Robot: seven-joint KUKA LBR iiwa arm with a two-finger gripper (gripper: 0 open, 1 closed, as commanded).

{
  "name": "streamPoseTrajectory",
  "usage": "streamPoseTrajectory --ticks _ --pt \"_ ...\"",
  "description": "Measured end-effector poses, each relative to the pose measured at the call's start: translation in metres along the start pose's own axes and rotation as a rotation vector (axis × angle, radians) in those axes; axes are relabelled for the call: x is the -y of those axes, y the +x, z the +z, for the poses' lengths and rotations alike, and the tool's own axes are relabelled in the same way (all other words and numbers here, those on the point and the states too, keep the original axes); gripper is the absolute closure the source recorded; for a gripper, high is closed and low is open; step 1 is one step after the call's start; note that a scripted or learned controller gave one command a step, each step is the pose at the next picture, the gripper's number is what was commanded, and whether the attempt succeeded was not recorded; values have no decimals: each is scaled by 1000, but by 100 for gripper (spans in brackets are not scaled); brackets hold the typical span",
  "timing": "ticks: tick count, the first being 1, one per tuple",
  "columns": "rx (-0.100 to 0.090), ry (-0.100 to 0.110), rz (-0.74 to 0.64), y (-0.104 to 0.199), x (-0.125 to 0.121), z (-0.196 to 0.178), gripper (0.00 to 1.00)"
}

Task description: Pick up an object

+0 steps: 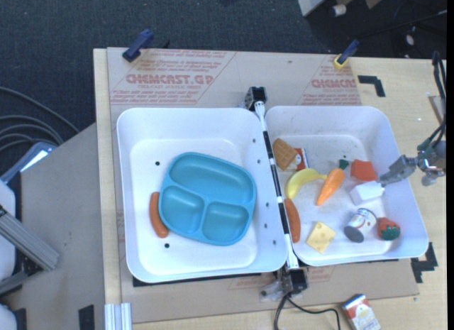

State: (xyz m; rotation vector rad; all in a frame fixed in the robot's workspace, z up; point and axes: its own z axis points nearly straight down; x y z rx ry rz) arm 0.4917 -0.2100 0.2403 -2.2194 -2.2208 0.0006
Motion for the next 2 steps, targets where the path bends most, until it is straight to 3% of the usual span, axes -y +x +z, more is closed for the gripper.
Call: streamPoseTrajectory --ticks 1,2 --pt "-4 -2 -4 -10 3 145 0" --pt "1 -5 -1 57 -74 155 0"
